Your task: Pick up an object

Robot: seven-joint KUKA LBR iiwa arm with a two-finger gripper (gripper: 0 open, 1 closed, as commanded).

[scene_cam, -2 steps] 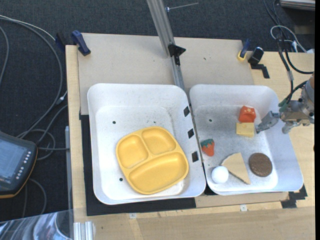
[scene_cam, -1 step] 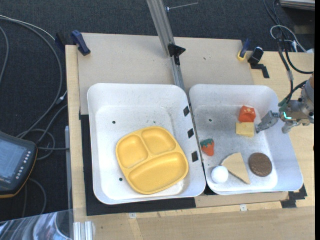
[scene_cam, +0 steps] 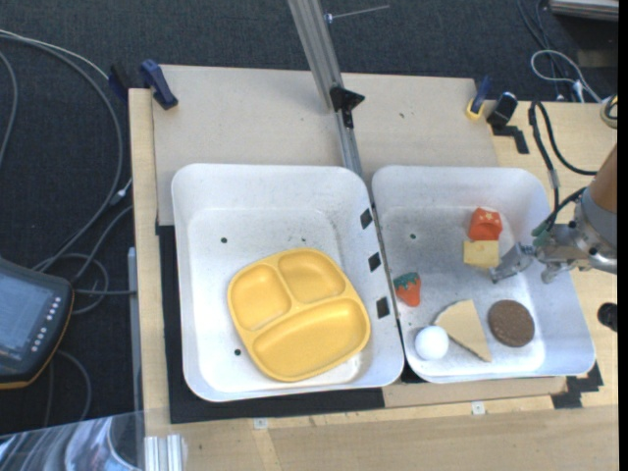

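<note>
Two white bins sit side by side on the table (scene_cam: pixel 255 106). Left bin (scene_cam: pixel 196 189): a yellow divided plate (scene_cam: pixel 297 312), three compartments, set at a slant with its long axis running lower left to upper right.

Right bin (scene_cam: pixel 442 184), contents clustered toward the right and lower part:
- red-orange block (scene_cam: pixel 485 224), upper right of the bin, touching the pale yellow block (scene_cam: pixel 481 253) just below it;
- small red piece with a green top (scene_cam: pixel 408 288), near the bin's left wall, apart from the others;
- white ball (scene_cam: pixel 431 342), lower left corner;
- tan wedge (scene_cam: pixel 465 327), just right of the ball, its point aimed up and left, wide end toward lower right;
- brown round disc (scene_cam: pixel 511 323), flat, just beside the wedge's right edge.

Gripper (scene_cam: pixel 528 263) comes in from the right edge of the frame, over the right side of the right bin. Its fingers are spread, one toward the pale yellow block, the other nearer the bin's right wall; nothing lies between them. It sits just right of the pale yellow block and above the brown disc in the frame. The two stacked blocks crowd its left side.

A metal pole (scene_cam: pixel 319 52) runs from the top of the frame down to the gap between the bins. Cables lie on the dark floor (scene_cam: pixel 59 27) at left.
</note>
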